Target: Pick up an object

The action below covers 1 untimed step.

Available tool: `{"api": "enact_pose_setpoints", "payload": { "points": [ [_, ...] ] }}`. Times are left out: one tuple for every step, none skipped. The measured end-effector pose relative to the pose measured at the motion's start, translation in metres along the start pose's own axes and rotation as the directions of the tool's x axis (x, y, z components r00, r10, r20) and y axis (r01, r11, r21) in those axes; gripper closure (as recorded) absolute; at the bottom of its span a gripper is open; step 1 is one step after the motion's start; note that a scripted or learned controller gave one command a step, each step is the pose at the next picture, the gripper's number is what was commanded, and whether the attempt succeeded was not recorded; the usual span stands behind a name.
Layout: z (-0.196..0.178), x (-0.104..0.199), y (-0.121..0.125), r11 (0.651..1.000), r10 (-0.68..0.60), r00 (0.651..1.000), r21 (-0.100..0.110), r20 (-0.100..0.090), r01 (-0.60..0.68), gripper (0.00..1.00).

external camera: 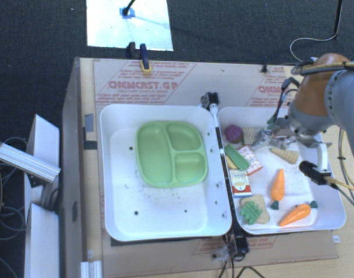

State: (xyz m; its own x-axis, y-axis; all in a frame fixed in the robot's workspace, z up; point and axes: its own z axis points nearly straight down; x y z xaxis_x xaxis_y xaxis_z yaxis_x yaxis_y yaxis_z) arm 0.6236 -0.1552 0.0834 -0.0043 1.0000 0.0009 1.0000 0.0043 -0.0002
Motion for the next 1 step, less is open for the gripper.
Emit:
{"api": "enact_pose_setpoints", "payload": {
  "points": [
    [-0.0018, 0.0406, 0.033, 1.0, 0.003, 1.0, -0.003, 0.004, -0.003, 0.0]
  ]
}}
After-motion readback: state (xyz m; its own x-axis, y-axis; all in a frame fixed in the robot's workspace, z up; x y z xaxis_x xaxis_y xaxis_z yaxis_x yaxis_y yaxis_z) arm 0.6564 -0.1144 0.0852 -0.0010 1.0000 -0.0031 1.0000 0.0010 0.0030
